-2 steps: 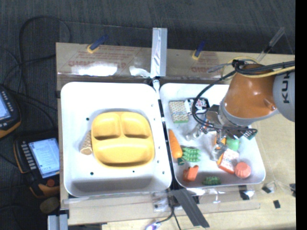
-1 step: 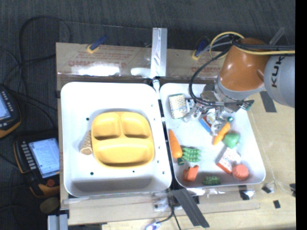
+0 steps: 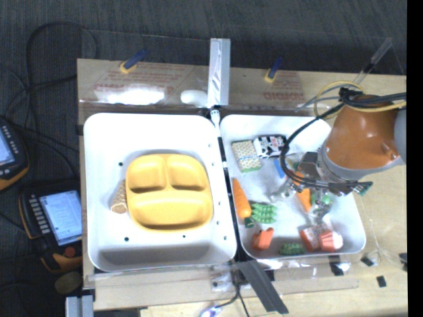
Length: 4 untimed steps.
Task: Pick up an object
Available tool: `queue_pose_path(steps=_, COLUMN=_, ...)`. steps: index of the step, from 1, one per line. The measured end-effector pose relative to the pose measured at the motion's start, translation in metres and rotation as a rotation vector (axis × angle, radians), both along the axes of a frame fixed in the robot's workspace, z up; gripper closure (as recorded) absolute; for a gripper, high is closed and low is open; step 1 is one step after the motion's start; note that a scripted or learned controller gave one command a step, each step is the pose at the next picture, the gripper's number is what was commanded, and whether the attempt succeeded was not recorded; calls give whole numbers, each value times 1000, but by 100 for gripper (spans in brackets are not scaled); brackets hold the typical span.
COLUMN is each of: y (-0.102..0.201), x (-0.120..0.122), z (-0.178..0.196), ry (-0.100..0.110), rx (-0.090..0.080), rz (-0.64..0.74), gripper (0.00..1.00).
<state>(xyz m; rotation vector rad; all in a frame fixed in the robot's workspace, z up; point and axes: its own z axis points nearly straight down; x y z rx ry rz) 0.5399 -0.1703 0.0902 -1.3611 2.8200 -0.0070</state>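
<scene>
My gripper (image 3: 303, 201) is low inside the right bin (image 3: 357, 240), under the orange wrist band. Its fingers (image 3: 284, 191) stand spread apart, so it is open. A small orange piece (image 3: 305, 197) lies between them; whether either finger touches it I cannot tell. Just below the gripper sits a red and white toy (image 3: 321, 238). A carrot (image 3: 242, 201) lies along the bin's left wall, with a green pea pod (image 3: 263, 211) beside it. Near the front are an orange-red toy (image 3: 264, 238) and a small green toy (image 3: 291, 248).
A green-patterned box (image 3: 246, 154) and a black and white item (image 3: 269, 144) rest at the back of the right bin. The left bin (image 3: 99, 243) holds a yellow divided plate (image 3: 170, 190) and a cone (image 3: 119, 197). Cables (image 3: 317, 114) loop behind the arm.
</scene>
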Motion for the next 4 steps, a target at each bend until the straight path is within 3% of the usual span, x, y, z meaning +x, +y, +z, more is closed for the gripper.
queue_pose_path(steps=1, y=30, x=2, z=0, ry=-3, rx=-3, rz=-59, gripper=0)
queue_pose_path(steps=2, y=20, x=75, z=-1, ry=-3, rx=0, rz=-120, gripper=0)
queue_pose_path(steps=3, y=3, x=22, z=0, ry=-3, rx=3, rz=-262, gripper=0)
queue_pose_path(steps=4, y=4, x=24, z=11, ry=-6, rx=2, rz=-262, gripper=100)
